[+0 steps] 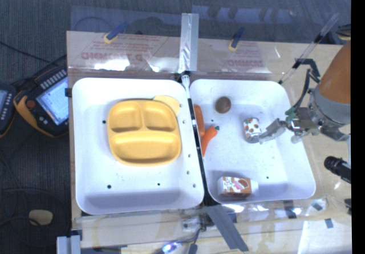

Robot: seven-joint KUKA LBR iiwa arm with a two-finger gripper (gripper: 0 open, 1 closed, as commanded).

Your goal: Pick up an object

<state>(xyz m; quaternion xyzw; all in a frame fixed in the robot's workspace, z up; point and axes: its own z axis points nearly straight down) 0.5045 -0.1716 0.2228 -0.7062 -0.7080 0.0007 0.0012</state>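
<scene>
**Hand beside the small can in the right bin**

The bench (pixel 80 47) bears two white bins. The left bin (pixel 91 190) holds a yellow divided tray (pixel 144 133). The right bin (pixel 285 173) holds an orange carrot toy (pixel 204 133) along its left wall, a small carton (pixel 235 186) near the front, a printed can (pixel 252 128) mid-bin and a brown ball (pixel 223 104) behind it. The hand (pixel 263 135) reaches in from the right, its tip touching the can; whether it is spread or pressed together cannot be told.
</scene>
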